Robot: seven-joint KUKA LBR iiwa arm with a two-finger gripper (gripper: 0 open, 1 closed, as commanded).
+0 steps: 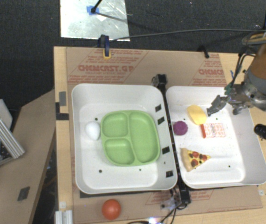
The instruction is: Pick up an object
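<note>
The right bin (251, 171) holds a yellow lump (197, 114), a purple ball (180, 128), a red and white packet (214, 130) and a toy pizza slice (195, 158). My gripper (226, 107) hangs over the bin's far right part, just right of the yellow lump and above the packet. Its fingers stand open with nothing between them. One dark fingertip (214, 107) is close to the yellow lump's right edge.
The left bin (84, 171) holds a green divided tray (129, 137) with a white egg (92, 130) beside its left edge. A red ball (111, 209) lies on the bench in front of the bins. Black clips join the bins along the middle.
</note>
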